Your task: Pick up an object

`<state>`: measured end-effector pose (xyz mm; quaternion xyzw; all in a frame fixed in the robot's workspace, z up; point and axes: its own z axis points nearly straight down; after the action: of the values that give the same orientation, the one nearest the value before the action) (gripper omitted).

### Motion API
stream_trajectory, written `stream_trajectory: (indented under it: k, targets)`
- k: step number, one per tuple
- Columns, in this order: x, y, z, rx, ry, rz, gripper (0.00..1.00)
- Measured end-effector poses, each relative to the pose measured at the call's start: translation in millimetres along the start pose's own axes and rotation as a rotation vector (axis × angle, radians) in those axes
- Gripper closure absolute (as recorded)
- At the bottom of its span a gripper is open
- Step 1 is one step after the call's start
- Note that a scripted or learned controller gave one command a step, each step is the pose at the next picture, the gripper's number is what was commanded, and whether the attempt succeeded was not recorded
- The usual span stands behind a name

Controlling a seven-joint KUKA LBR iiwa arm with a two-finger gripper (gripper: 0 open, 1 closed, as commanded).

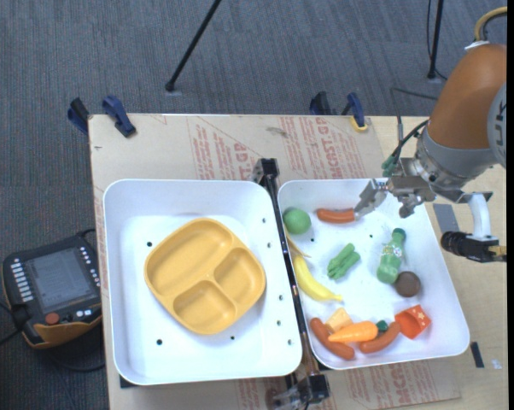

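Note:
My gripper [383, 206] hangs over the back of the right bin [452, 314], open, with nothing between its fingers. One fingertip [362, 206] is close to the right end of a red sausage [335, 216]; whether they touch I cannot tell. A green bottle [392, 257] lies just in front of the gripper. Also in this bin are a green ball [297, 220], a green bean pod [343, 260], a banana [313, 282], a brown ball [407, 284], a red pepper [413, 321], a carrot [355, 332] and two more sausages along the front.
The left bin [120, 229] holds a yellow divided plate [206, 274]. A black clamp [268, 171] sits where the bins meet at the back. A pendant [52, 287] lies off the bench's left. Tripod legs stand behind the bench.

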<state>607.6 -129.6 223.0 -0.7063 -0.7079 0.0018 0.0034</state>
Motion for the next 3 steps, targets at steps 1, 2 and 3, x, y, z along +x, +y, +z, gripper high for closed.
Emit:
stream_trajectory:
  k: [1, 2, 3]
  targets:
    - [1.2, 36.0, 129.2, 0.002, 0.001, -0.001, 0.0]
    - [43.6, -86.3, 139.5, 0.001, -0.001, 0.004, 0.0]
    - [47.7, -8.8, 138.1, -0.003, -0.003, 0.003, 0.0]
